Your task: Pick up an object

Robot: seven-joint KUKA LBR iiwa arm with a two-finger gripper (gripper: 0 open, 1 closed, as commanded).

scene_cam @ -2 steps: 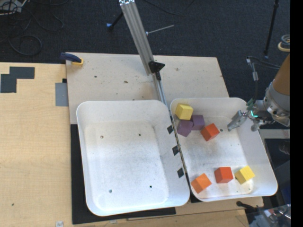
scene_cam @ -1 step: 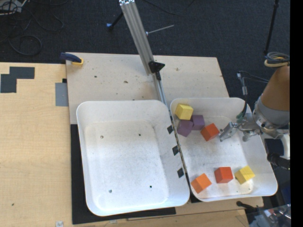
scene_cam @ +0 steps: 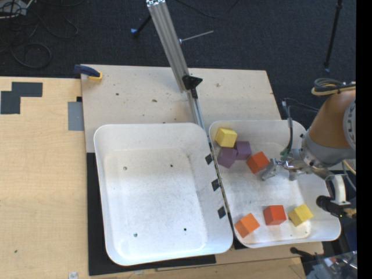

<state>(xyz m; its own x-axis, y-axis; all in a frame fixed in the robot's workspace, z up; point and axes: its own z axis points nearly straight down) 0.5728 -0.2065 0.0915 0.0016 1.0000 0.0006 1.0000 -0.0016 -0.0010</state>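
Blocks lie scattered in the right bin [scene_cam: 325,232]: a yellow block [scene_cam: 226,137], two purple blocks [scene_cam: 233,153] and an orange-red block [scene_cam: 257,162] cluster toward its 11 o'clock corner, while an orange block [scene_cam: 247,224], a red block [scene_cam: 274,215] and a second yellow block [scene_cam: 300,214] sit along 6 o'clock. From 3 o'clock the arm [scene_cam: 331,127] reaches in low, its gripper [scene_cam: 268,171] just beside the orange-red block. The fingers are small and blurred; I cannot tell how far apart they stand or whether they touch it. The left bin [scene_cam: 116,150] sits at 9 o'clock.
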